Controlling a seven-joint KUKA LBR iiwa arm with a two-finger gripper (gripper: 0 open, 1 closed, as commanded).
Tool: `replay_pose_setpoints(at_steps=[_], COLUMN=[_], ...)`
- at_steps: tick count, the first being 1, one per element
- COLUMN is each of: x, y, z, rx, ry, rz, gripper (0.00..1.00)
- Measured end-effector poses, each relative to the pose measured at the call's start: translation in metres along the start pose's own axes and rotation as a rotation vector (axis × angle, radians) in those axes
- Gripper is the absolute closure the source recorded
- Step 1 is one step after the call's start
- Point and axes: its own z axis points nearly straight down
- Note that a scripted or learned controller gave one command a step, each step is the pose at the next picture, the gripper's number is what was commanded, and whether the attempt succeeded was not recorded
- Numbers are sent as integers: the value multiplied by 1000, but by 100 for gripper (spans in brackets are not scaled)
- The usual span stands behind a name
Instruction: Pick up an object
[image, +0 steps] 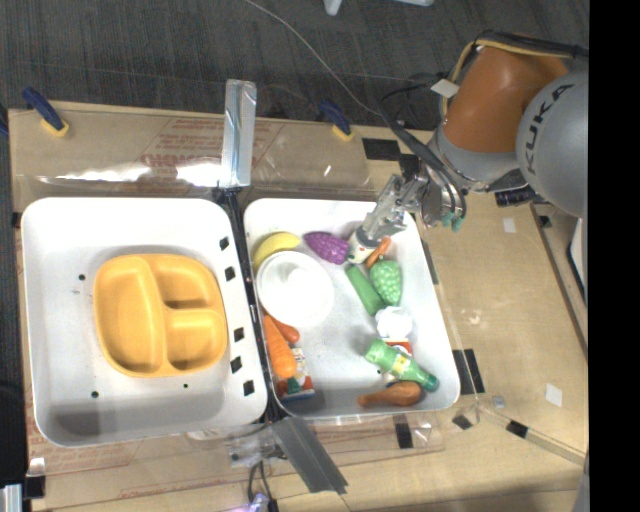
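Note:
My gripper (368, 240) hangs low over the far right part of the right bin (340, 378), its tips right at a small orange-and-green toy (379, 252) beside a purple piece (326, 246). Just below lie a green bumpy vegetable (388, 282) and a green stick-shaped piece (363, 288). Nothing is clearly lifted between the fingers. A white bowl (295, 287) and a yellow piece (276, 243) sit at the bin's left. A carrot (279, 343), a green bottle (400, 364) and a brown piece (391, 397) lie toward the near edge.
The left bin (60, 400) holds a yellow divided tray (160, 310). A metal clamp (239, 130) stands at the far edge between the bins. The arm's orange band (492, 95) and cables reach in from the upper right.

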Motion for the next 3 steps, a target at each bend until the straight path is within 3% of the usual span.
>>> replay_pose_setpoints(at_steps=[1, 2, 3], x=[-5, -4, 32], y=[-6, 12, 60], z=[49, -49, 26], rx=[-2, 0, -4], ry=[16, 2, 16], rz=[-104, 19, -310], gripper=[100, 100, 100])
